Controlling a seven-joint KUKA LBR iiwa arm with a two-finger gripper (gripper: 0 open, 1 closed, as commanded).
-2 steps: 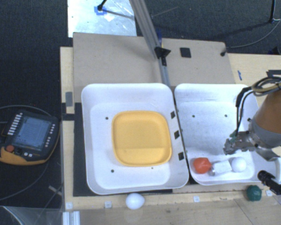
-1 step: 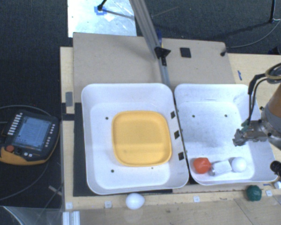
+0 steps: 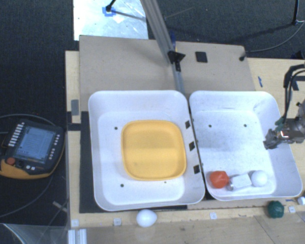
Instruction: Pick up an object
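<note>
The gripper [image 3: 272,139] hangs over the right edge of the right bin [image 3: 234,108]; whether it is open or closed cannot be told, and nothing shows in its grasp. Along that bin's near wall lie a red object [image 3: 218,179], a white block [image 3: 240,181] and a white ball [image 3: 258,178], close together. A yellow plate [image 3: 153,149] fills the left bin [image 3: 104,136]. A white egg [image 3: 146,218] and a green ball [image 3: 275,209] rest on the desk [image 3: 213,70].

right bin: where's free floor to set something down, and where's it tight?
Right bin: the floor is bare across its far and middle parts, from the divider to the gripper at the right wall. Tight along the near wall, where the red object, white block and white ball sit in a row. In the left bin, the yellow plate takes the centre, leaving bare margins around it.
</note>
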